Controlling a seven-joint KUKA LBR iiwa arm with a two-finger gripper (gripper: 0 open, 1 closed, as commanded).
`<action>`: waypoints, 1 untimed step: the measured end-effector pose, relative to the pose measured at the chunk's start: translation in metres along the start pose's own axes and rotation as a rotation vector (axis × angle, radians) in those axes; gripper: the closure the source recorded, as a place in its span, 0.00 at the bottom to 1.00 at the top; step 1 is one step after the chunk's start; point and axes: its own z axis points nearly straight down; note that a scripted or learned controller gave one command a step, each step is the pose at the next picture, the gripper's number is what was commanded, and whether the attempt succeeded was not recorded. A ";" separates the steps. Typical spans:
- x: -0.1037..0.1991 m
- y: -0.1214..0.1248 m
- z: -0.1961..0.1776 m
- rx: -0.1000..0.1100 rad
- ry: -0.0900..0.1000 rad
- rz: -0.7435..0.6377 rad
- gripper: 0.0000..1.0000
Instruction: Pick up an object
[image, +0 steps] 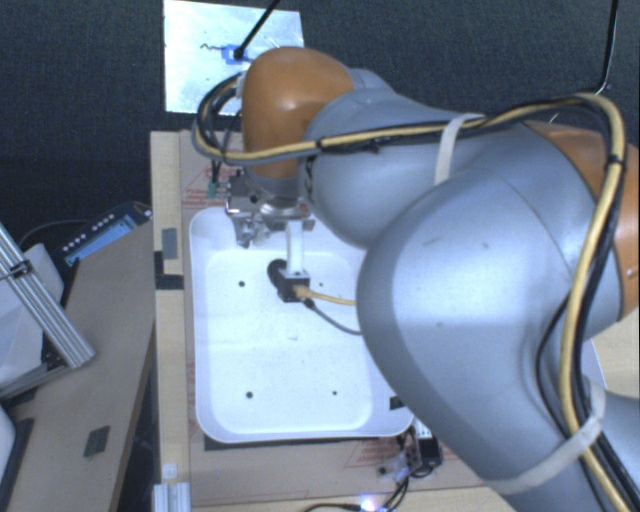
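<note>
Hanging over the far end of the left bin (250, 350), the gripper (252, 230) is pointing straight down, close to the bin's white floor and just inside its far rim; whether it is released or clenched I cannot tell, since the wrist is covering it from above. The arm (470, 270) is reaching in from the right, its orange band (285, 90) sitting directly over the gripper; its grey bulk is hiding the right side of the bench (170, 340). Where the object is lying I cannot tell; the open floor of the left bin is showing a few small dark dots (250, 395), which are looking like marks or holes in the plastic rather than loose things; any target is, I am judging, tucked beneath the gripper or behind the arm. Being small enough to hide there, it is probably light and apt to slide on the smooth plastic; the hold is best taken across its narrowest width, near its middle, squarely from above.
</note>
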 end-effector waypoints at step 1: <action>0.000 0.000 0.013 -0.001 0.000 0.000 1.00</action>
